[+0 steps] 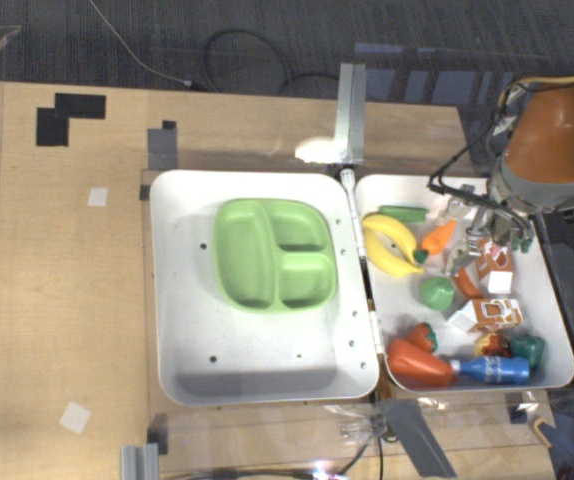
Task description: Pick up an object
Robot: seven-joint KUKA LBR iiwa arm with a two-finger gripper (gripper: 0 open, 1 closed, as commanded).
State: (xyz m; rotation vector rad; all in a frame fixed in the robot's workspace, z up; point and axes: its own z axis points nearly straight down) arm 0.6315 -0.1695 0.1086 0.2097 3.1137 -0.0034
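The right bin (557,298) holds several small objects: a yellow banana (389,245), a green pepper-like piece (401,212), an orange carrot (437,237), a green round item (436,291), a red pepper (417,361), a blue bottle (493,370) and small orange-and-white boxes (495,313). My gripper (487,233) reaches in from the right, low over the upper middle of this bin, just right of the carrot and above the boxes. The orange-banded wrist (552,148) sits above it.
The left bin (177,288) holds a green divided tray (273,253). A metal post (350,113) stands at the far end of the wall between the bins. Wooden bench surface (57,268) stretches to the left.
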